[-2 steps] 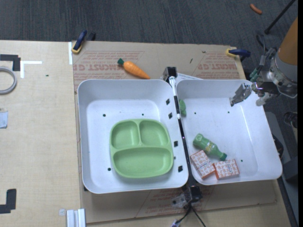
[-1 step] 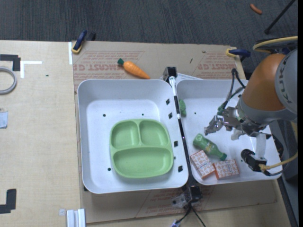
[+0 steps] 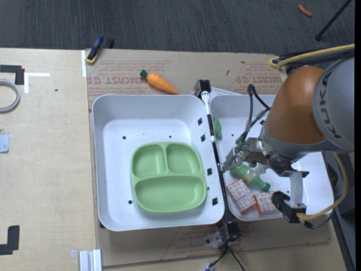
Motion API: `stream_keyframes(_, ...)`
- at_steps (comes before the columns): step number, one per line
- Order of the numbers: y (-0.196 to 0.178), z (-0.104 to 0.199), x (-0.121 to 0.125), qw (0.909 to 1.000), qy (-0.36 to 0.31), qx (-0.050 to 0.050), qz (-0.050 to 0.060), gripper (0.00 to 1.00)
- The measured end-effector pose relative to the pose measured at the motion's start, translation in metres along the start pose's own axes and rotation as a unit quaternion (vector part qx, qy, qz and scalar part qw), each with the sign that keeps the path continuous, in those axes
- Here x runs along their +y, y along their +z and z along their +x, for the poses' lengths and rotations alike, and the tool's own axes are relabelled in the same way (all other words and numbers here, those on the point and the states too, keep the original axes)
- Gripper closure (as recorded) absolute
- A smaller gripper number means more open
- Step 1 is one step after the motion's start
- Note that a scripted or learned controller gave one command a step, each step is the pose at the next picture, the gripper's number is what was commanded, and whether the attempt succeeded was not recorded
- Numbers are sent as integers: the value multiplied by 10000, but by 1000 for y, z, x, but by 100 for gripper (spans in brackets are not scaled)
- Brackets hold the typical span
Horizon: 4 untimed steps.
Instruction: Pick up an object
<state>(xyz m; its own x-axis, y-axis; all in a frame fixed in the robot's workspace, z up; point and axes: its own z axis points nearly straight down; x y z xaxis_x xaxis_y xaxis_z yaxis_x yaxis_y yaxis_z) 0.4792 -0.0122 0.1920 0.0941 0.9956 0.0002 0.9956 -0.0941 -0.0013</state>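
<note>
The arm is reaching in from the right and is hanging low over the right bin [image 3: 321, 168]. Its gripper [image 3: 240, 161] is pointing down toward the left part of this bin, close to the wall that is dividing the two bins. Just under it a green bottle [image 3: 252, 176] is lying on its side, and beside that, nearer the front, two small red and white boxes [image 3: 242, 195] are lying together. A small green piece [image 3: 218, 130] is sitting further back against the dividing wall.

How wide the jaws are standing I cannot tell, because the metal parts are blending with the things below them, and nothing is clearly sitting between them.

The left bin [image 3: 107, 151] is holding a green plate with compartments [image 3: 168, 176]. A toy carrot [image 3: 160, 82] is lying on the cardboard behind the bins.

In my judgement the task is only in its approach step: the gripper is arriving at the bottle, but the grasp and the lift are not yet done.
</note>
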Motion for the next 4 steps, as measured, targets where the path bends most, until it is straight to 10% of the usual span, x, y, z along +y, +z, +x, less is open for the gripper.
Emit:
stream_keyframes(1,0,-31,2,9628,-2704,-3,-6,0)
stream_keyframes(2,90,-91,35,9495,-3138,-7,-16,0)
stream_keyframes(3,0,-21,54,9943,-1065,-4,-10,0)
stream_keyframes(4,0,-41,3,9814,-1919,-1,-4,0)
